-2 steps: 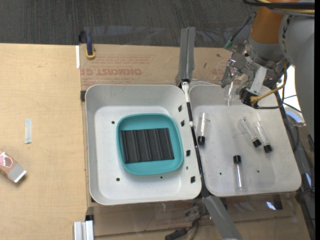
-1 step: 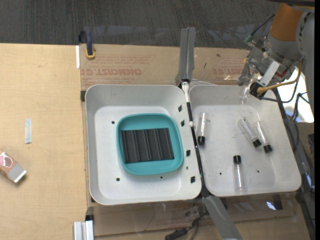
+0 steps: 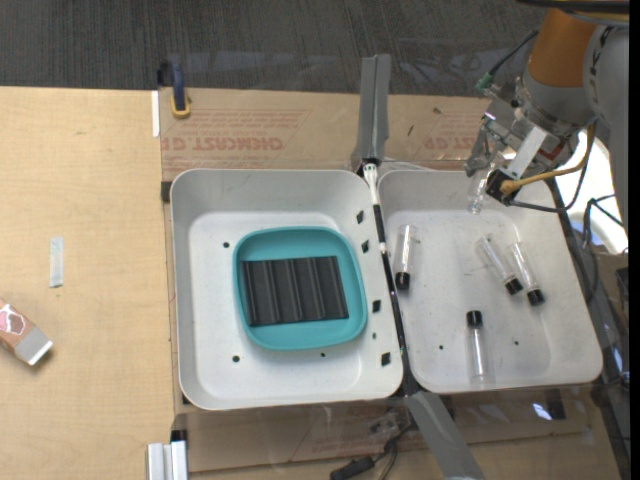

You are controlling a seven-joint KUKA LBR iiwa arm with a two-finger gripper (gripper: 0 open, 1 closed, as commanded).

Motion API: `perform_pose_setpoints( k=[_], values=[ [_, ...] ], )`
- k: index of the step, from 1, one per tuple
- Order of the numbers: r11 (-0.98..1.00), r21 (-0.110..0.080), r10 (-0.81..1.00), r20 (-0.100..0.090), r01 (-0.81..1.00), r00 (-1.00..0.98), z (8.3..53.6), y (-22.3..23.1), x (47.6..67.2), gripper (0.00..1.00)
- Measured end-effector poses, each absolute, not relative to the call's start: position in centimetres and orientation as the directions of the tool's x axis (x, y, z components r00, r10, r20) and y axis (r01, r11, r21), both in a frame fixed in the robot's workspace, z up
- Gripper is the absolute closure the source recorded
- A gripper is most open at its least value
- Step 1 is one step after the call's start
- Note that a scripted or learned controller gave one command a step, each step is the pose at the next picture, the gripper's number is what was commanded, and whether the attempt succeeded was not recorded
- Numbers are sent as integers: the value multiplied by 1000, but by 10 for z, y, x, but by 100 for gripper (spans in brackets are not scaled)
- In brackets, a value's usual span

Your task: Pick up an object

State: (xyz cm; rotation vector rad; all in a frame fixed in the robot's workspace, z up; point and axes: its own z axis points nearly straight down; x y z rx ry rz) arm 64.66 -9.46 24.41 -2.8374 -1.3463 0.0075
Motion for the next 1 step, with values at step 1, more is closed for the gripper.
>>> perform_pose_setpoints(
  k=[1],
  values=[
    [-687, -3, 726, -4, 726, 687, 225, -86, 654, 100]
  ],
)
